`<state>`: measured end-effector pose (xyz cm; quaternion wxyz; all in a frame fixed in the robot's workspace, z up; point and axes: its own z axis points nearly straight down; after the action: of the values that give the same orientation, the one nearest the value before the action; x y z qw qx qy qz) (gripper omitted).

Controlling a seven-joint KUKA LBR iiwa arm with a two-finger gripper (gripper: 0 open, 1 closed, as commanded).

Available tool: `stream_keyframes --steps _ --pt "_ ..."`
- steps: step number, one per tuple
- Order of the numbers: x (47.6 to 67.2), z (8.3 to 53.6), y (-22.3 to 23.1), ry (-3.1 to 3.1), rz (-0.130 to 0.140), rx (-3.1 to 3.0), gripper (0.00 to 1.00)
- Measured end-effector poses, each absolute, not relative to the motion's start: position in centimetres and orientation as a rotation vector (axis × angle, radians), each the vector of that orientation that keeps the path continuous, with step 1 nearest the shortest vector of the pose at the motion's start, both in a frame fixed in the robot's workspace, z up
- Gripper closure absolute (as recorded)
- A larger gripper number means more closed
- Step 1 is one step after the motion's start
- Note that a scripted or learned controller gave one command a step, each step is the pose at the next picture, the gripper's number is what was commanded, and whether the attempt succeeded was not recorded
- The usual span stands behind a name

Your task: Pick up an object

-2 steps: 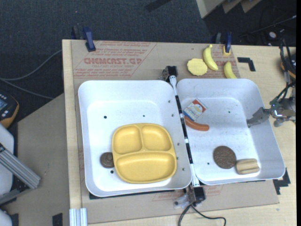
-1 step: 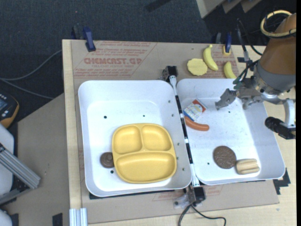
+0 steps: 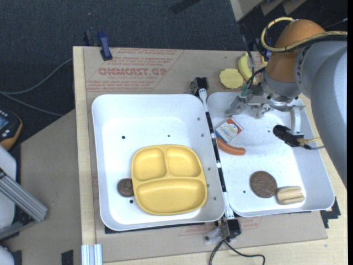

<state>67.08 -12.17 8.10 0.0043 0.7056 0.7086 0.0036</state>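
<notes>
Candidate object: small white packet (image 3: pixel 228 130) with red and blue print, upper left of the right bin (image 3: pixel 309 203), against the divider. Just below it, an orange sausage (image 3: pixel 230 148), long axis left-right, dipping right. Pincer (image 3: pixel 251 105) hovers at the bin's upper edge; packet lies just down-left of it. Pincer state: cannot tell. Lower right: brown cookie (image 3: pixel 263 184), tan bread roll (image 3: pixel 290 194). Left bin: yellow compartment tray (image 3: pixel 167 179).

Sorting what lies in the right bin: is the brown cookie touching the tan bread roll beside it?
Touching. In the camera view the brown cookie and tan bread roll meet edge to edge, with no white bin floor between.
</notes>
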Motion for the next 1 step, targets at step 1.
stream_keyframes --steps 1 --pt "67.0 9.92 -12.35 2.215 0.012 2.21 1.0"
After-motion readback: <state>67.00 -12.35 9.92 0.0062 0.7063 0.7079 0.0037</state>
